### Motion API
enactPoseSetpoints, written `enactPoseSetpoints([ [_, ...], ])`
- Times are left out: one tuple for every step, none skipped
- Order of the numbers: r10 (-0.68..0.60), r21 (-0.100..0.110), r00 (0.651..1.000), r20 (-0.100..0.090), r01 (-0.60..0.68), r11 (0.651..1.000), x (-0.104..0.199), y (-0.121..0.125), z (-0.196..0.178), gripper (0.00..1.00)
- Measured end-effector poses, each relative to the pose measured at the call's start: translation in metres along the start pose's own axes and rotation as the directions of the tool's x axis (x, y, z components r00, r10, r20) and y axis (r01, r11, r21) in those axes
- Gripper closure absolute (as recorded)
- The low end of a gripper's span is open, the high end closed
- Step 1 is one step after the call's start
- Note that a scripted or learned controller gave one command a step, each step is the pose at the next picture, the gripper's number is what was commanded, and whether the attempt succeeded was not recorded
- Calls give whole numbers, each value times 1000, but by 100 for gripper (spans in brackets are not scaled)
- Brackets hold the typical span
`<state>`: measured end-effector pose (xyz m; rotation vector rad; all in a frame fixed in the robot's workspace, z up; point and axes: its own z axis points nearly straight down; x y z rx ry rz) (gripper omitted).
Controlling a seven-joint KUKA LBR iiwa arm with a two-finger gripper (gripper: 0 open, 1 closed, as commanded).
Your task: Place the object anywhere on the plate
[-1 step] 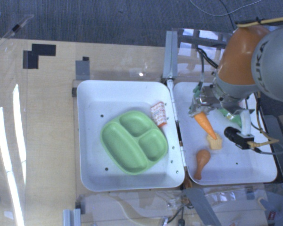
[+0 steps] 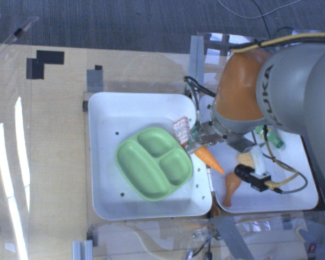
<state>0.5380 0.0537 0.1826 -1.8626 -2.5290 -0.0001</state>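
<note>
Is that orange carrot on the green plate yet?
Not yet. The carrot lies across the divide between the two bins, just right of the green plate, below the pincer.

A pale wooden bench [image 2: 49, 161] carries two shallow white bins, left [image 2: 105, 199] and right [image 2: 298, 196], side by side.

Dark blue-grey ribbed carpet [image 2: 114, 10] runs across the far side, and a thin white cable [image 2: 260, 7] loops over it. Nearer, there's the pale wooden bench top [image 2: 38, 161], with black square tape marks [image 2: 42, 63] near its far left corner. Bright streaks of light [image 2: 11, 167] glare off a clear sheet on the left. Grey metal brackets [image 2: 95, 80] stand at the bench's middle.
</note>
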Motion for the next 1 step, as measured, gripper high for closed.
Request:
enactPoseSetpoints([
  [1,-1,1000,0,-1,1000,0,0,0,0],
])
